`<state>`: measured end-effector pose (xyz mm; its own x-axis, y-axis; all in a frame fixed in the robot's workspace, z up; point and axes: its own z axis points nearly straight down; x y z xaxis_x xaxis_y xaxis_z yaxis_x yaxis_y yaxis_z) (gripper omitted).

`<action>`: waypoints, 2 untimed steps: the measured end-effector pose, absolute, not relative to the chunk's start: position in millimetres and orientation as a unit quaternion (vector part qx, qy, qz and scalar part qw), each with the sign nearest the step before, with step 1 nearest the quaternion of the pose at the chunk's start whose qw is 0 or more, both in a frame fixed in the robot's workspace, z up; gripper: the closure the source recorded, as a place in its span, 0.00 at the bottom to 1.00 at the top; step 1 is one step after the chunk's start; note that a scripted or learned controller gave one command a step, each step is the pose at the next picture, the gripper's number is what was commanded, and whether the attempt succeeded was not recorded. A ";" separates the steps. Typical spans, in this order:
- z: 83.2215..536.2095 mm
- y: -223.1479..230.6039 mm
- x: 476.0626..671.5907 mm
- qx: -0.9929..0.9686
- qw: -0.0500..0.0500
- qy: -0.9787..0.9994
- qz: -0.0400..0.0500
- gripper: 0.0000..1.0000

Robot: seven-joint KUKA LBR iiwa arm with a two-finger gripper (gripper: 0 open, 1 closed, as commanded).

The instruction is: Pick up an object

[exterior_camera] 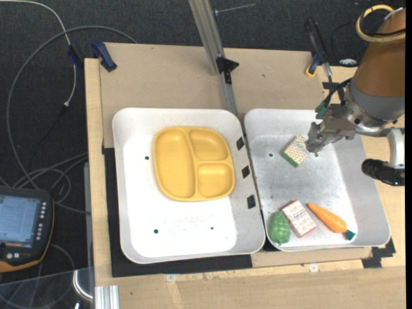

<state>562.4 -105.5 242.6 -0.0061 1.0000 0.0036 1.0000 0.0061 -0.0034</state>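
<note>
In the right bin (283, 185), a small white box with a green dotted pattern (295, 150) lies tilted near the back. My gripper (314, 144) hangs at that box's right edge and touches or nearly touches it. Along the bin's front lie a green bumpy toy (279, 228), a red-and-white carton (299, 218) and an orange carrot (328, 219), all well clear of the gripper.
The left bin (129, 172) holds a yellow divided plate (193, 163). A metal post (206, 18) rises behind the gap between the bins. Blue clamps sit at the bench's back corners. A black part of the arm (381, 170) overhangs the right bin's right rim.
</note>
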 end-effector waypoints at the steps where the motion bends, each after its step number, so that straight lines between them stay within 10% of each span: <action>1: 241.7 -48.0 563.2 -0.705 0.002 -0.710 0.000 1.00; 2: 237.0 14.1 546.5 -0.705 0.003 -0.710 0.000 1.00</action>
<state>546.5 14.1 237.0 -0.0072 1.0000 0.0039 1.0000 0.0072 -0.0042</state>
